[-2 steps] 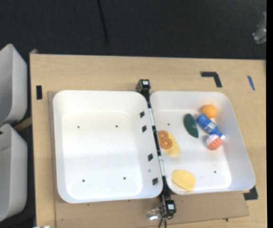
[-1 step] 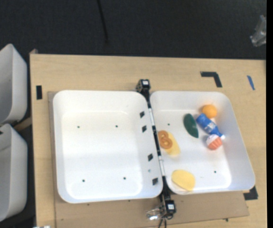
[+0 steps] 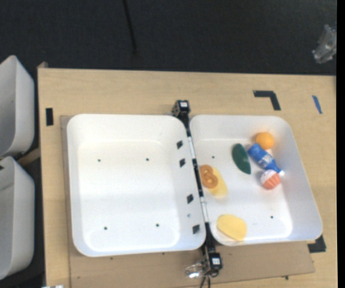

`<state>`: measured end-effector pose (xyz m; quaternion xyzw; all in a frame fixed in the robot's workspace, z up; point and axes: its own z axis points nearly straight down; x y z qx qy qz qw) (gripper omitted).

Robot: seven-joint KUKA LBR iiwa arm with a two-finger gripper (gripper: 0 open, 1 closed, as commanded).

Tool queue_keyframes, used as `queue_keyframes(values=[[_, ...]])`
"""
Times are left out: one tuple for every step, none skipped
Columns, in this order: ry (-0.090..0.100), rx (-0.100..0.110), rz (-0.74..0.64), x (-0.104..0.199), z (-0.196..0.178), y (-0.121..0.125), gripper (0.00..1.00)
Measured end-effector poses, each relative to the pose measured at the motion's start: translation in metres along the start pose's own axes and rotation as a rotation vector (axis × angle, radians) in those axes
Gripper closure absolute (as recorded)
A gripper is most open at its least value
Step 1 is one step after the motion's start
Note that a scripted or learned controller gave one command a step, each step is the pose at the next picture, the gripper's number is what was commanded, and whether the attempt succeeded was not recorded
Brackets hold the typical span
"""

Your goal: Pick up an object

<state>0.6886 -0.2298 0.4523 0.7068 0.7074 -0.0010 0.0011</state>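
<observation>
- Far left, off the counter (image 3: pixel 52 179): two pale white boxes (image 3: pixel 1 161), one behind the other, both cut by the frame edge.
- Left bin (image 3: pixel 124 185): shallow, white, sitting on the tan counter; I can see a few small dark dots on its floor.
- Right bin (image 3: pixel 292 215): set edge to edge with the left one, the two joined along a seam with black clips at both ends.
- Orange and yellow piece (image 3: pixel 210 179): in the right bin, just beside the seam, about halfway along.
- Yellow lump (image 3: pixel 231 227): in the right bin's near left corner, close to the rim.
- Dark green oval (image 3: pixel 240 158): lying at a tilt mid-bin, just left of the blue bottle (image 3: pixel 264 165).
- Blue bottle: on its side, orange-and-white end pointing toward the near right.
- Orange ball (image 3: pixel 264 140): touching or nearly touching the bottle's far end.
- Far right, beyond the counter: a pale blurred shape (image 3: pixel 324 44) against the dark floor, well apart from both bins, touching nothing in them. Too blurred to read; I cannot tell how the jaws stand.
</observation>
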Motion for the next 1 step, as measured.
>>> queue_keyframes(values=[[-0.001,-0.005,-0.006,0.0011,-0.0294,0.0006,1.00]])
